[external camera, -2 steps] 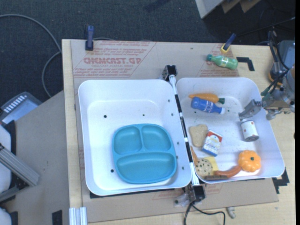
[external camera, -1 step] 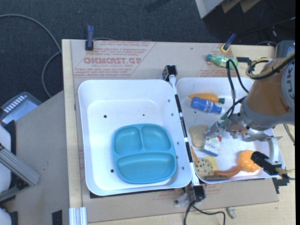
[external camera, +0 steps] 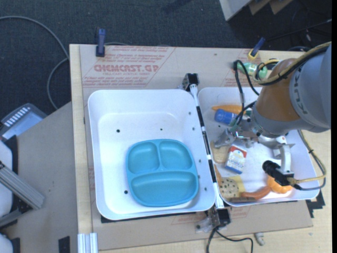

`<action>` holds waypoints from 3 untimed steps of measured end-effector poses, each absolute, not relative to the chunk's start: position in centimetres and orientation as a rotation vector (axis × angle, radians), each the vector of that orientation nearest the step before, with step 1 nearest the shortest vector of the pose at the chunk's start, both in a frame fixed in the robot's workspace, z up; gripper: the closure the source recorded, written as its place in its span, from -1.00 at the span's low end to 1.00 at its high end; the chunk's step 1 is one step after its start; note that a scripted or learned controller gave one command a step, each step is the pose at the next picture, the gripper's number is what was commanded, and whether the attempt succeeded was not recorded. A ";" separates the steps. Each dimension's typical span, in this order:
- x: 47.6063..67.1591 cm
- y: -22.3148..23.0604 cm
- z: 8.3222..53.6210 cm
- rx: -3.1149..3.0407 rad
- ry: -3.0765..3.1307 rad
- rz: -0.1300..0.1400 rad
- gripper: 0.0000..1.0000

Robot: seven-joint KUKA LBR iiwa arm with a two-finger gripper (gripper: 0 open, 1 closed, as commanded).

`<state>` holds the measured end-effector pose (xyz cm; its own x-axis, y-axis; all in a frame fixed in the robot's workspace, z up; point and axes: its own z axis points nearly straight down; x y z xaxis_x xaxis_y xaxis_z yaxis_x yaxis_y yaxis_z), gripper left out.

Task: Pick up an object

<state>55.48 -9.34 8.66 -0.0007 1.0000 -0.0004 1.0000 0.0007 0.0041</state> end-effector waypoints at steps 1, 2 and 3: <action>54.4 -9.4 8.7 2.218 2.216 0.008 -1.00; 53.4 -9.5 8.7 2.218 2.216 0.008 -1.00; 52.2 -9.5 8.7 2.218 2.216 0.008 -1.00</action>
<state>52.15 -9.49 8.72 0.0009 1.0000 -0.0008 1.0000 -0.0009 0.0080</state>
